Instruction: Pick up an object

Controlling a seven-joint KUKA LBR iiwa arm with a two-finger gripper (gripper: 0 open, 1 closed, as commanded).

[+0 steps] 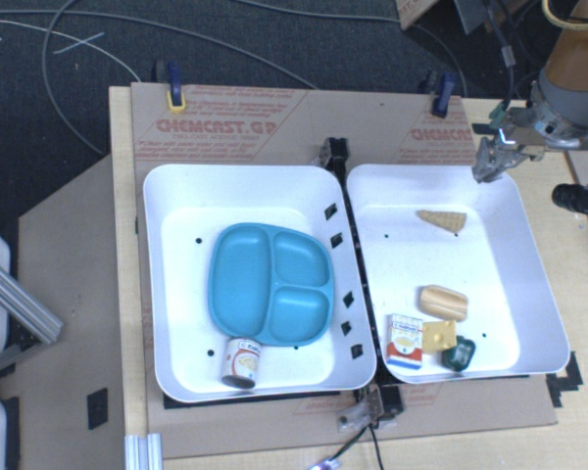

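My gripper (490, 167) hangs over the far right corner of the right bin (529, 262), with nothing between its fingers that I can see. Below it in that bin lies a tan wedge-shaped piece (443, 220). Nearer the front sit a bread roll (443, 303), a small red-and-white carton (405, 342), a yellow cube (438, 336) and a dark green object (460, 353). The left bin (167, 262) holds a blue divided plate (271, 284) and a small can (241, 361) lying at its front.
Blue clamps (175, 86) (442, 94) pin the cardboard base at the back. A black divider (345, 253) runs between the two bins. Cables trail over the dark floor beyond the bench.
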